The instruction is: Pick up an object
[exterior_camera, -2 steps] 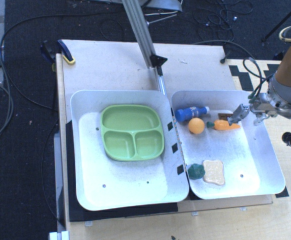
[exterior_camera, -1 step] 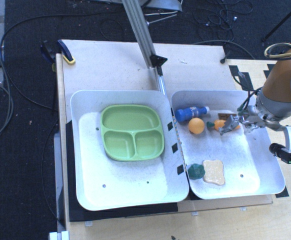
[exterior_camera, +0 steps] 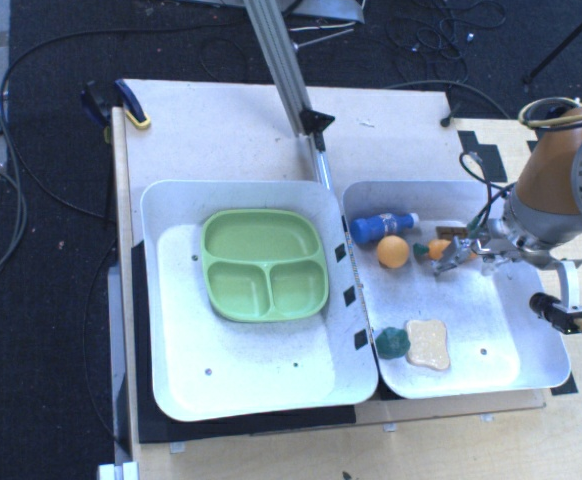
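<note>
The right bin (exterior_camera: 531, 368) holds a blue bottle (exterior_camera: 381, 227) lying on its side, an orange ball (exterior_camera: 394, 253), a small orange and green piece (exterior_camera: 435, 250), a dark green lump (exterior_camera: 392, 342) and a slice of toast (exterior_camera: 428, 345). My gripper (exterior_camera: 458, 251) is low in this bin's upper middle, right beside the small orange and green piece and seemingly touching it. The grey arm with its orange band (exterior_camera: 551, 173) comes in from the right.
A light green divided plate (exterior_camera: 265, 265) lies in the left bin (exterior_camera: 171, 368). A slanted metal pole (exterior_camera: 281, 58) rises behind the bins. Cables run over the dark floor around the bench.
</note>
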Robot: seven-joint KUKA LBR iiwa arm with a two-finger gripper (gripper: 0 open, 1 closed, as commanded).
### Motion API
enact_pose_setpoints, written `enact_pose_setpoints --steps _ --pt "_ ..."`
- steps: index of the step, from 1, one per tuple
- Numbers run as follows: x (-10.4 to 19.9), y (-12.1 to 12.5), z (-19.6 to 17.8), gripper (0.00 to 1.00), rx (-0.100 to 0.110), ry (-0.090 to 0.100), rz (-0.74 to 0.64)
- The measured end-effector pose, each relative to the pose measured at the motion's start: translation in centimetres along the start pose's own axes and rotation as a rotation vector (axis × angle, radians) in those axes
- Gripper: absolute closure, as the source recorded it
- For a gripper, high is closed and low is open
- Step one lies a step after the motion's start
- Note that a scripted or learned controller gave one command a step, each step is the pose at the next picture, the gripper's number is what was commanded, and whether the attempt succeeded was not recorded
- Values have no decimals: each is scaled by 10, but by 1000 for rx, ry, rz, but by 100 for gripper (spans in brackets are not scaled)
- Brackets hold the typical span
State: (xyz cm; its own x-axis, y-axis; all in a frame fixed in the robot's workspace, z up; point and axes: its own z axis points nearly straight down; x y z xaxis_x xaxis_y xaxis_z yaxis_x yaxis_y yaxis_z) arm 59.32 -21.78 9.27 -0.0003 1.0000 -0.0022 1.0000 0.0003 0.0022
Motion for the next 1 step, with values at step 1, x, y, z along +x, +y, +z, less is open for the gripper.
enact_pose_setpoints --steps 1 --pt "0 1 -12 100 -3 -2 -1"
